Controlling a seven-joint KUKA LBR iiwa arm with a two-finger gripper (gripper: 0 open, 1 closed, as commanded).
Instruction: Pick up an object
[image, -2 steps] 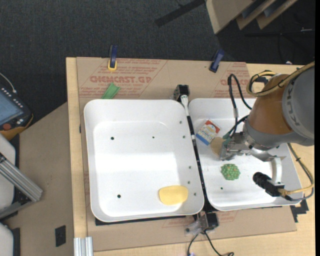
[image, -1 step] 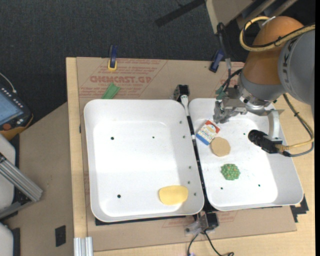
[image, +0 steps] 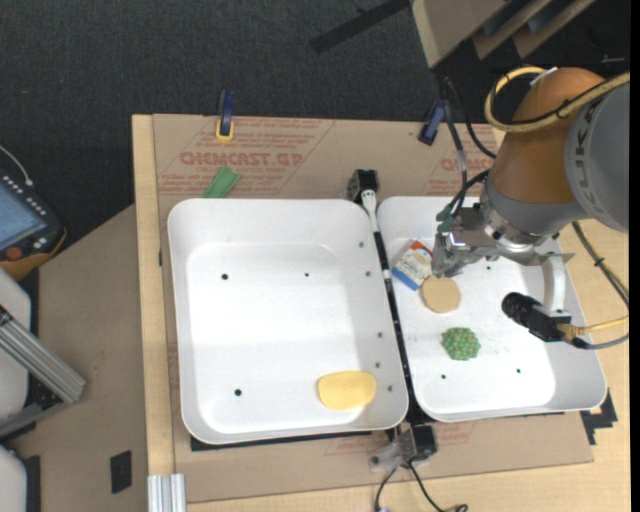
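My gripper (image: 447, 262) hangs low over the right bin (image: 570, 395), just above the tan round disc (image: 441, 296) and beside the small blue-and-white packet (image: 411, 268) — whether my fingers are spread or closed I cannot tell from this angle. A green bumpy ball (image: 460, 343) lies just below the disc. A yellow oval piece (image: 346, 389) rests in the left bin (image: 200, 300), near its front right corner.
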